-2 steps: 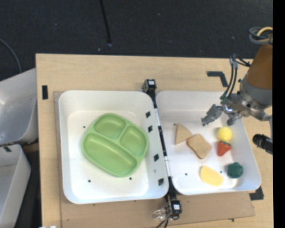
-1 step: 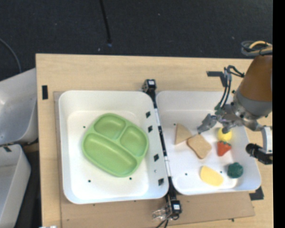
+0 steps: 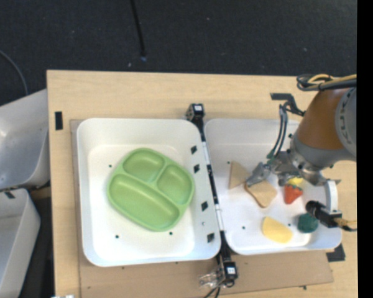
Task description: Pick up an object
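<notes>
The right bin point(image 3: 248, 135) holds several small items. A tan wedge point(image 3: 236, 176) lies near its left side, with a tan bread-like piece point(image 3: 263, 195) just to its right. A red piece point(image 3: 292, 195) with a small yellow bit point(image 3: 294, 181) above it lies further right. At the bin's front are a yellow lump point(image 3: 276, 230) and a dark green object point(image 3: 308, 223). My gripper point(image 3: 260, 175) hangs low over the bin, right above the bread-like piece and beside the tan wedge. The arm's wrist covers part of the bin behind it.
The left bin point(image 3: 93, 141) holds a green divided plate point(image 3: 150, 189). A ridge with black clips point(image 3: 206, 185) separates the two bins. The orange-banded arm point(image 3: 320, 129) stands over the right bin's far right side, with cables alongside it.
</notes>
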Controlling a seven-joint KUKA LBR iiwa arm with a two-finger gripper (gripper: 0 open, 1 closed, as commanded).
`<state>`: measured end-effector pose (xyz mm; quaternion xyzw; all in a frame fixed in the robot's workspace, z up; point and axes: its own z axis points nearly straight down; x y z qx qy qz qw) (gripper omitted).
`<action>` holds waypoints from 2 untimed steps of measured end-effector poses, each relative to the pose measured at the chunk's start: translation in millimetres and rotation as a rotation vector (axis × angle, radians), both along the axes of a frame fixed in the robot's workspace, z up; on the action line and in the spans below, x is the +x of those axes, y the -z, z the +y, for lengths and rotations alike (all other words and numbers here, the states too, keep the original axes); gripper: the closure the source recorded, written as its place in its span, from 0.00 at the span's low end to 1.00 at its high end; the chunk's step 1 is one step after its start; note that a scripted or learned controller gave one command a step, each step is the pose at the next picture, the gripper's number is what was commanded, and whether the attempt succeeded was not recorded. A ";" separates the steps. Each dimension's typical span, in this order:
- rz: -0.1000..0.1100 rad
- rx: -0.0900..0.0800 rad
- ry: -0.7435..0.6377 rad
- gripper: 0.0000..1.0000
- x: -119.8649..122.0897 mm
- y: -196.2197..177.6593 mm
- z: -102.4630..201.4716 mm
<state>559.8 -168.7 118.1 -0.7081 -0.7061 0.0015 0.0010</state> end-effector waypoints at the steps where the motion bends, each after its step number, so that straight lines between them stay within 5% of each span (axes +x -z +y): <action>1: -0.007 0.000 0.004 1.00 1.8 -14.3 -0.8; 2: -0.009 -0.001 0.006 1.00 3.1 -58.9 -8.0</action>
